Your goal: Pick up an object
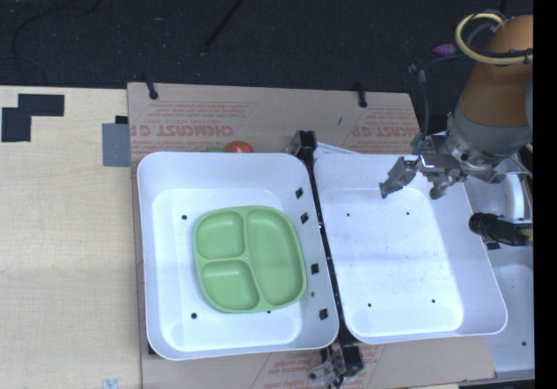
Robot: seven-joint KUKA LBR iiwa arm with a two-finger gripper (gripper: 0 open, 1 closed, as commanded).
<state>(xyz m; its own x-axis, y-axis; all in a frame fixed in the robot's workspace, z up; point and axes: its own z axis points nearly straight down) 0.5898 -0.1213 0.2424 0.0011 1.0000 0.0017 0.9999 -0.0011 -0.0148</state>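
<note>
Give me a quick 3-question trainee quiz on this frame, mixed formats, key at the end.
1. True or false: the green plate lies in the right bin.
2. Multiple choice: how many compartments does the green plate have? A) two B) three C) four
3. Short answer: over which bin does the gripper hang, and near which corner in the camera view?

Key
1. False. It lies in the left bin.
2. B
3. Over the right bin, near its upper right corner, with nothing between its fingers.
</note>
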